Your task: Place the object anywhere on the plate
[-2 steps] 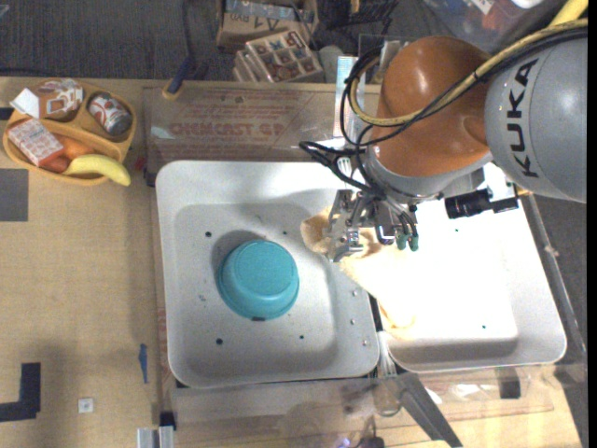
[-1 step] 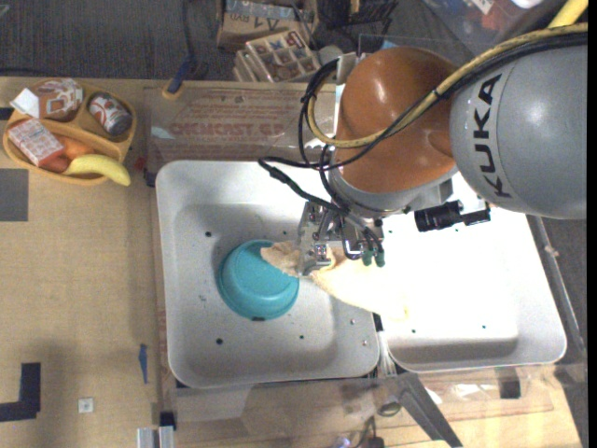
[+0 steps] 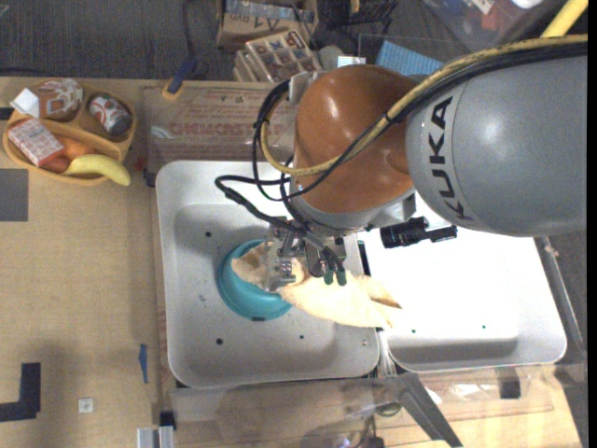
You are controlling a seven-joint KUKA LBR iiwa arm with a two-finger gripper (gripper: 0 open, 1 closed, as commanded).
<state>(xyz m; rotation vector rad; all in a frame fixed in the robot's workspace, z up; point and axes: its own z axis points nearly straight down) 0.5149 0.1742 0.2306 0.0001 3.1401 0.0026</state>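
Jaws [image 3: 308,267] hang over the teal plate [image 3: 244,297] in the left bin [image 3: 187,250]; their state cannot be told. Pale object [image 3: 340,301] lies half off the plate's right edge. Judged placement stage; next, centre it.

1. We see the plate [image 3: 244,292], a small teal dish, lying flat in the left bin, at about 7 o'clock from the frame's centre.
2. The object [image 3: 340,301], pale yellow and elongated, lies tilted, one end over the plate's 3 o'clock rim, the other pointing toward 4 o'clock.
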